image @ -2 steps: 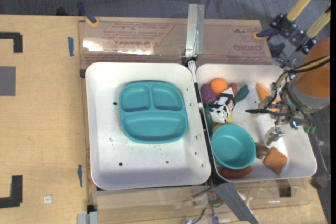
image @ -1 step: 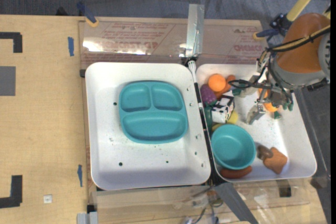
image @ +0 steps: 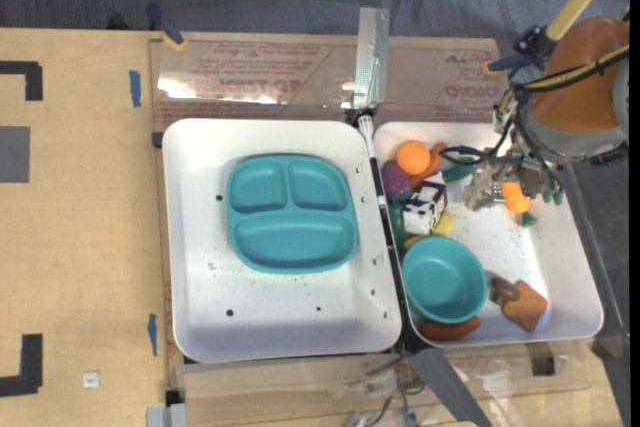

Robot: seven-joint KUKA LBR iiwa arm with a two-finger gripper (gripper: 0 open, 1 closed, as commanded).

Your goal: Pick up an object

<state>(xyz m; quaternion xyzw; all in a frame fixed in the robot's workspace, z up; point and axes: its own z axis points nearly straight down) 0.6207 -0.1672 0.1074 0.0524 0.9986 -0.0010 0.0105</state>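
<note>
1 orange carrot-like toy (image: 516,199) between jaws, long axis slanting toward lower right, over right bin (image: 560,260).

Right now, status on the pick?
Gripper low over right bin, by a small orange toy; grasp unconfirmed. Teal bowl, orange ball, purple toy crowd the bin's left side.

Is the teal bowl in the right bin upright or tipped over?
Upright. The teal bowl sits in the right bin with its round opening facing up, so its inside shows.
</note>
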